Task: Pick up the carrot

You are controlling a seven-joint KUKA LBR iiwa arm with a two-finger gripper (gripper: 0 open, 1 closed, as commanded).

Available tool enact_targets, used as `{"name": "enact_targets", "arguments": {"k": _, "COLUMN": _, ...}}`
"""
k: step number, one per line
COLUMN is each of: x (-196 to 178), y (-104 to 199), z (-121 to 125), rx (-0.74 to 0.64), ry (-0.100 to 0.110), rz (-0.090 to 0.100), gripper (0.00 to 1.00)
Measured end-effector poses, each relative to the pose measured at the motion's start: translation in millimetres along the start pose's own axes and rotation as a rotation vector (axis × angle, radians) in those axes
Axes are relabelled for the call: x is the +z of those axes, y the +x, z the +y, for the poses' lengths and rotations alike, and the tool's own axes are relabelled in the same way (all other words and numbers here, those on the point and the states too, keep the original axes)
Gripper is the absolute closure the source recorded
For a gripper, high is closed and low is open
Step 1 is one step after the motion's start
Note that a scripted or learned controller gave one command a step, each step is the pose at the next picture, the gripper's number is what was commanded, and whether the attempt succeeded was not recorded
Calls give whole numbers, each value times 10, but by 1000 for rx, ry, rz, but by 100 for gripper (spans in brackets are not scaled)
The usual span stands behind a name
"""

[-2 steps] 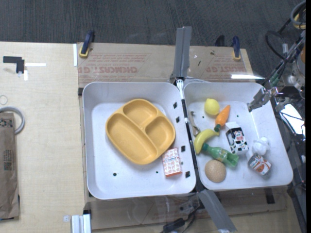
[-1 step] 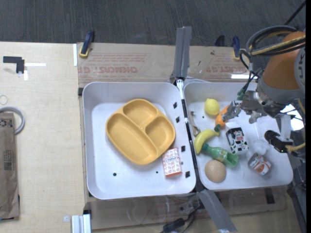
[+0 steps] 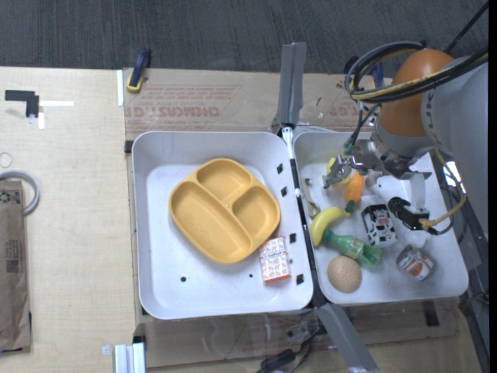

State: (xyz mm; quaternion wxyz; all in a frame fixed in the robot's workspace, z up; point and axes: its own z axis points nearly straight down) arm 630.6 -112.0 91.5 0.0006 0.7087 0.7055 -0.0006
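1. One carrot (image 3: 354, 186) to look for, and you'll find it in the right bin (image 3: 446, 282), up near the top left part, a short orange piece lying just above the banana (image 3: 326, 222).
2. Your gripper (image 3: 342, 171) is right at the carrot's upper end, coming off the grey arm (image 3: 458, 107) with the orange band. Metal parts sit just left of the carrot, but you can't tell from this angle how far the fingers are spread or whether the carrot is actually between them.
3. Around the carrot in the same bin you've got the banana below it, a green bottle (image 3: 353, 247) lying slantwise under that, a tan egg-shaped ball (image 3: 344, 273) near the bottom edge, a black-and-white cow-pattern thing (image 3: 379, 225) to the right, and a small can (image 3: 415, 263) further right.
4. Over in the left bin (image 3: 155, 286) you've got a yellow divided plate (image 3: 224, 209) in the middle and a small red-and-white carton (image 3: 274, 260) just beside its lower right edge.
5. Out on the worktop (image 3: 70, 208), there's a brown paper bag (image 3: 14, 263) at the far left and a blue-and-yellow tool (image 3: 139, 71) near the top.
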Motion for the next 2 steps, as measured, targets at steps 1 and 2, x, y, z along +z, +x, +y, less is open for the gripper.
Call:
{"name": "enact_targets", "arguments": {"k": 1, "x": -95, "y": -12, "z": 4, "rx": 1, "ry": -1, "rz": -2, "gripper": 100}}
{"name": "enact_targets", "arguments": {"k": 2, "x": -999, "y": 533, "z": 11, "rx": -15, "ry": 0, "rz": 0, "gripper": 100}}
